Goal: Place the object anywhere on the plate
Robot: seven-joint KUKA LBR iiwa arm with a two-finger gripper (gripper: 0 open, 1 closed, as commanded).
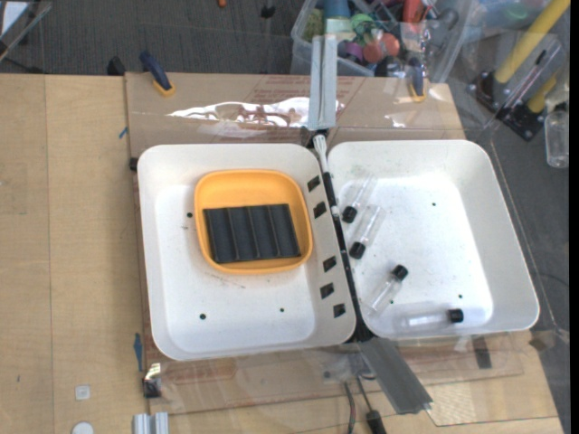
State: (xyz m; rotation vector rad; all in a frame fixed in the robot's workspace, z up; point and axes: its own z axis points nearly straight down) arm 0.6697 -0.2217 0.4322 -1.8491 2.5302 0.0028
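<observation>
An orange plate (210, 194) sits in the left white bin (172, 324). A dark ribbed rectangular block (251, 233) lies flat on the plate, near its middle. In the right white bin (507, 242) lie several small clear vials with black caps: one near the divider (355, 203), one beside it (364, 234), one lower down (389, 286), and one along the front wall (432, 317).
A black clip strip (327, 242) runs along the seam between the bins. Beyond the bins stand a clear tub of colourful toys (389, 16) and a blue-and-orange tool (156, 71) on cardboard. Wooden bench surface lies to the left.
</observation>
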